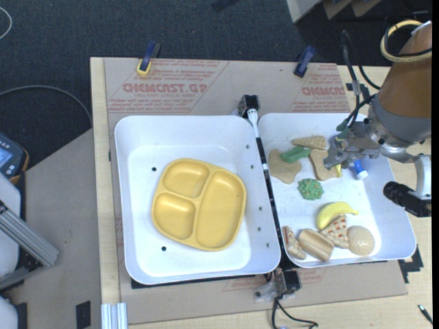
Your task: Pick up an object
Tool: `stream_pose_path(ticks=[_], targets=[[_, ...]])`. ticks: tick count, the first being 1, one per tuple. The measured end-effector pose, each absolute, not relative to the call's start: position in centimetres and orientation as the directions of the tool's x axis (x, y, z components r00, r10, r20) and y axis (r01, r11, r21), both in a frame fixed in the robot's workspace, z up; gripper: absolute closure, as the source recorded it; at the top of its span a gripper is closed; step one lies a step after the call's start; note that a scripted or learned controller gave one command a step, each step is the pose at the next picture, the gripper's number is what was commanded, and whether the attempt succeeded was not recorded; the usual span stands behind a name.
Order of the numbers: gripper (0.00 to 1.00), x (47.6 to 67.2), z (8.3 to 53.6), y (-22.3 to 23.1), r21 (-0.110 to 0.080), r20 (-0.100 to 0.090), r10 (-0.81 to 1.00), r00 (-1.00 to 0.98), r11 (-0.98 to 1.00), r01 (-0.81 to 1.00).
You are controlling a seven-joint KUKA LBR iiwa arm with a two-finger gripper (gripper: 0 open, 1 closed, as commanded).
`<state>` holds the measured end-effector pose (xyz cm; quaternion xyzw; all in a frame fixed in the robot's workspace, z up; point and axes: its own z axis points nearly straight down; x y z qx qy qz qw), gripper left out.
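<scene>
The right bin (384, 249) holds several toy foods: a green broccoli (310, 189), a yellow banana (333, 214), a pizza slice (337, 233), a hot dog (314, 243), a round bun (361, 239), a tan cookie shape (281, 168), a green bean pod (295, 154) and tan bread pieces (310, 142). My gripper (336, 160) hangs low over the bin's upper middle, right at a tan toast piece (321, 167). The wrist body hides its fingertips.
The left bin (130, 184) carries a yellow three-compartment plate (199, 203). A black divider clamp (248, 105) sits between the bins at the back. The arm's orange band (408, 81) fills the upper right. Blue clips (147, 59) hold the cardboard base.
</scene>
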<state>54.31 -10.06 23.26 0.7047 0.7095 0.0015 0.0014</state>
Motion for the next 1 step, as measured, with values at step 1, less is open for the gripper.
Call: stream_pose_path(ticks=[1], targets=[[1.00,54.79,23.69,-4.21,0.004,0.001,1.000,-0.007,0.007,1.000]])
